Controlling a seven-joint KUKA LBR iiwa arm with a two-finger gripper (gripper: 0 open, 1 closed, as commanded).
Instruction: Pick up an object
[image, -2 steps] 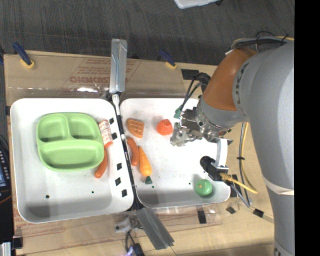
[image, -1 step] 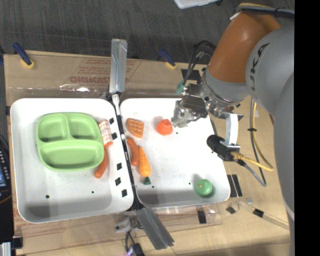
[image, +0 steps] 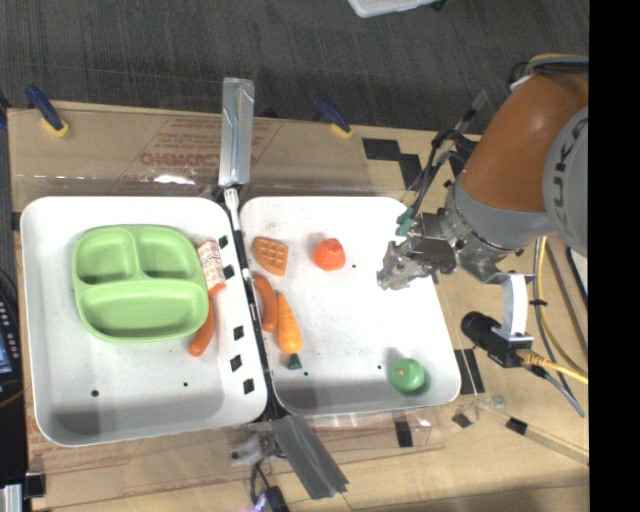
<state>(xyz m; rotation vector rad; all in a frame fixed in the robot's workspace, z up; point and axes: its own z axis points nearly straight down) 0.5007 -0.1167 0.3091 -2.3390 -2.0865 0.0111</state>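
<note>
The grey arm's gripper (image: 398, 270) hangs over the right white bin's (image: 350, 390) right side; whether it is open cannot be told; the small round red-orange toy (image: 329, 254) lies nearest, just left of it, apart.

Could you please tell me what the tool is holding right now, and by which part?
Nothing is visibly held; the tool hangs over the right white bin.

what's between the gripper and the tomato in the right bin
Nothing visible. The gripper hangs over the right bin's right side, and only bare white floor lies between it and the tomato to its left.
</note>
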